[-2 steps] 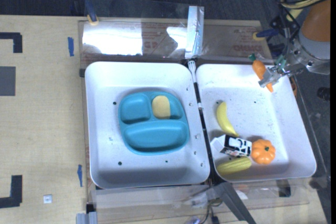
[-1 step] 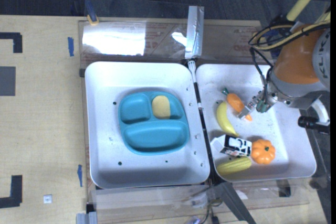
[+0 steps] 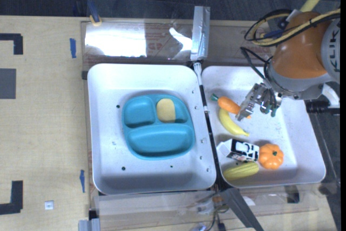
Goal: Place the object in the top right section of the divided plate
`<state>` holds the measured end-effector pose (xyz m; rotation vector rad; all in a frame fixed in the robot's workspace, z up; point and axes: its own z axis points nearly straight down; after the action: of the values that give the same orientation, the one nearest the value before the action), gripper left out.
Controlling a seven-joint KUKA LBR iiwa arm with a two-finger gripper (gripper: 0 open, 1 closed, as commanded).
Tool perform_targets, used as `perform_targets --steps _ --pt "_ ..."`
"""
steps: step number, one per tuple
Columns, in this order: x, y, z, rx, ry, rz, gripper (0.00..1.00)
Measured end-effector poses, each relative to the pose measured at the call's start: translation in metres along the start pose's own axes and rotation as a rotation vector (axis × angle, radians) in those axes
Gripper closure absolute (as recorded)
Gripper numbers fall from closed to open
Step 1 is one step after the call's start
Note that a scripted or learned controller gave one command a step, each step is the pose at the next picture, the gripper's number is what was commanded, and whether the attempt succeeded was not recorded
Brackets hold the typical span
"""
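A blue divided plate (image 3: pixel 157 140) lies in the left bin (image 3: pixel 108 89). A pale yellow rounded object (image 3: pixel 166 110) sits in its top right section. My gripper (image 3: pixel 258 104) hangs over the right bin (image 3: pixel 303 138), just right of an orange carrot (image 3: pixel 227 104) and above a yellow banana (image 3: pixel 231 123). I see nothing held between its fingers.
The right bin also holds a small orange pumpkin (image 3: pixel 271 155), a black-and-white item (image 3: pixel 243 150) and a yellow-green corn-like piece (image 3: pixel 241 171) near its front edge. A metal divider strip (image 3: pixel 200 35) stands behind the bins. Cables (image 3: pixel 270 27) loop above the wrist.
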<state>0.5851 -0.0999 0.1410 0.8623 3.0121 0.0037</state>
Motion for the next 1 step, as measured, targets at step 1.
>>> perform_targets --steps 1 --pt "0.0465 0.0602 -0.0458 -0.002 0.0 -0.236 1.0"
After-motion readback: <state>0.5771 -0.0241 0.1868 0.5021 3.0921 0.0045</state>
